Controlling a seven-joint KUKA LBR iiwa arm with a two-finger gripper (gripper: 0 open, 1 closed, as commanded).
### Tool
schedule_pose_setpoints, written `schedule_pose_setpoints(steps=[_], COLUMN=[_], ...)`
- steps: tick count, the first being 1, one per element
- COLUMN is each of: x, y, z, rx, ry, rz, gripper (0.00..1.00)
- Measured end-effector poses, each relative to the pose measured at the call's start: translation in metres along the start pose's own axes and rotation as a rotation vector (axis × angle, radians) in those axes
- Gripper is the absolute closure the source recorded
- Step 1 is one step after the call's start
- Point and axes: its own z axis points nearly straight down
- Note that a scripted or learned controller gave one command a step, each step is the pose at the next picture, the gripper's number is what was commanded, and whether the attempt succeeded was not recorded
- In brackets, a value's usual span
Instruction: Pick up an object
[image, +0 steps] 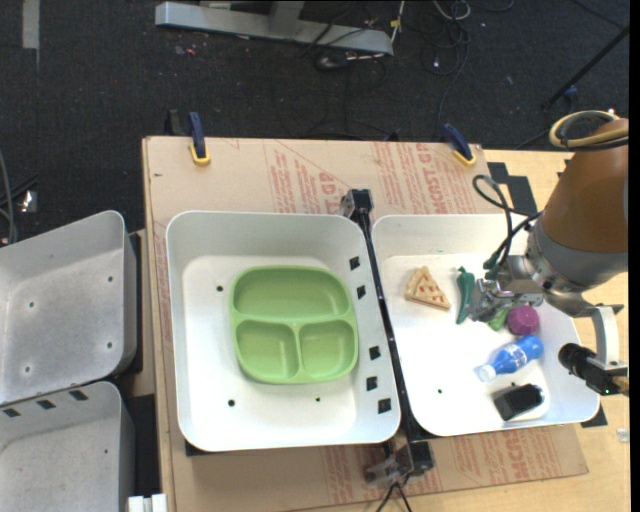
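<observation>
Tool (490, 300) is hovering by the right bin's (440, 420) far-right side over the dark green plastic piece (465, 293); finger state unreadable, likely lining up a grasp.

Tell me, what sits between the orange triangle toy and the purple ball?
In the camera view, a dark green toy and the gripper lie between the orange triangle and the purple ball.
</observation>
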Motion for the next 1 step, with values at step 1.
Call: schedule_pose_setpoints(steps=[1], x=[0.0427], y=[0.0217], z=[0.0], rx=[0.0], ry=[0.0], rz=[0.001], gripper=[1.0])
